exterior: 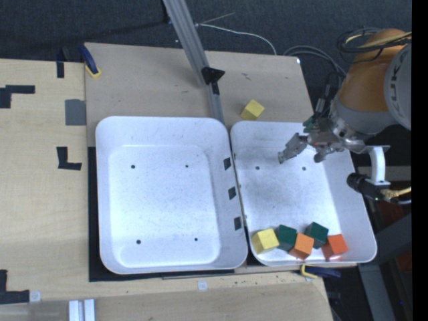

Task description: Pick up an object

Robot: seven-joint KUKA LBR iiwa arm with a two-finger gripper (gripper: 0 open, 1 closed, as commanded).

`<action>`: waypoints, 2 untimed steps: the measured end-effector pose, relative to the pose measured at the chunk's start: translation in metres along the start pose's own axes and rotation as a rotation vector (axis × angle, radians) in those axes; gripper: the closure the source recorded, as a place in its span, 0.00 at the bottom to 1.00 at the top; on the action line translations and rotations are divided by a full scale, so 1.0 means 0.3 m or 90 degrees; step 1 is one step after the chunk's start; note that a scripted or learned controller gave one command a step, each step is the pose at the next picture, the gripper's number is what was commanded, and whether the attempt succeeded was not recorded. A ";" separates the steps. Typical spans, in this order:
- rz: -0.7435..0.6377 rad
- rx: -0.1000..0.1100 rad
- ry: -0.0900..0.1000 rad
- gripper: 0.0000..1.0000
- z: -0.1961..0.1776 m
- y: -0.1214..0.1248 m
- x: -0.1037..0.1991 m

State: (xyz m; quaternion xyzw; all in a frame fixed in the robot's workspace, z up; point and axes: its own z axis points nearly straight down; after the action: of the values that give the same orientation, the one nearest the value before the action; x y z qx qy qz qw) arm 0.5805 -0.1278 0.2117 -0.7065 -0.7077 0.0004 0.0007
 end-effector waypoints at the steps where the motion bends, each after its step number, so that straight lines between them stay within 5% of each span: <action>1: -0.002 0.001 -0.001 0.00 0.148 0.154 0.066; 2: 0.001 0.004 0.000 0.00 0.205 0.003 0.118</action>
State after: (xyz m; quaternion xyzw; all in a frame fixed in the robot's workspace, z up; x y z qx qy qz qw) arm 0.5811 -0.0925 0.1500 -0.7071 -0.7071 0.0023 0.0027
